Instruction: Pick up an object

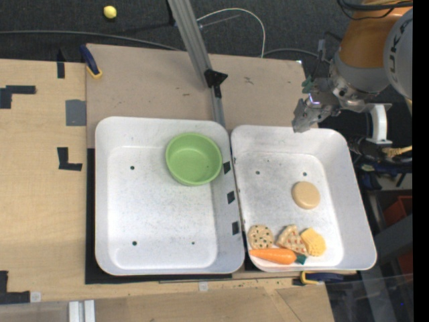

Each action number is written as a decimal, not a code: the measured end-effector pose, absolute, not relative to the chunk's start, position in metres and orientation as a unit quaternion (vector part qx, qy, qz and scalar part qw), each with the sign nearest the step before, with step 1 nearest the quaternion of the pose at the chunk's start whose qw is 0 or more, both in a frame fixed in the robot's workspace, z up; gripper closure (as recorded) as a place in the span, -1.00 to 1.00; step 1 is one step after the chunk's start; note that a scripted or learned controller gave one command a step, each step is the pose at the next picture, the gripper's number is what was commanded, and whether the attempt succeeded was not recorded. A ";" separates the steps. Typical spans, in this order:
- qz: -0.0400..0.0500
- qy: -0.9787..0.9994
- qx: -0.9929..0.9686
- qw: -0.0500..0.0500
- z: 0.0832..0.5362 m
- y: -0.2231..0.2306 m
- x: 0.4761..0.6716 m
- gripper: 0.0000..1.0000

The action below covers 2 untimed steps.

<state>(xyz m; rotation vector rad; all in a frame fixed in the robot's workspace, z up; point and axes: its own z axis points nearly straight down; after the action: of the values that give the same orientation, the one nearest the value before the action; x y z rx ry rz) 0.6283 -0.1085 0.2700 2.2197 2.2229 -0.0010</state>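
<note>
The gripper [305, 121] hangs over the far rim of the right bin [348, 173], near that bin's upper middle edge, below the orange band [372, 35] of the arm. Nothing shows between its fingertips; whether they are spread or pressed together cannot be told from this slanted view.

Below the gripper, toward the near side of the same bin, lies a round tan biscuit [305, 195], on its own and well apart from the gripper. Further below still, along the bin's near wall, sits a cluster of food pieces: a speckled round cookie [260, 236] to the gripper's lower left, a waffle-patterned piece [291, 237] just beside it, a yellow corn-like piece [313, 241] touching that one, and an orange carrot [273, 255] lying flat along the near edge beneath them.

To the left of the gripper, across the seam between the bins, the left bin [120, 200] holds a green bowl [194, 158], upright, near its far right corner. A slanted grey pole [191, 29] rises to the gripper's upper left
</note>
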 end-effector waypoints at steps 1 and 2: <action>0.000 0.709 0.705 -0.001 0.271 -0.056 0.631 1.00; 0.000 0.710 0.705 -0.001 0.260 0.005 0.633 1.00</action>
<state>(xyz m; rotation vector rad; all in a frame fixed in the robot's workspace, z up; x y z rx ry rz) 0.6331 0.0052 0.2602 2.2155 2.2315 -0.0009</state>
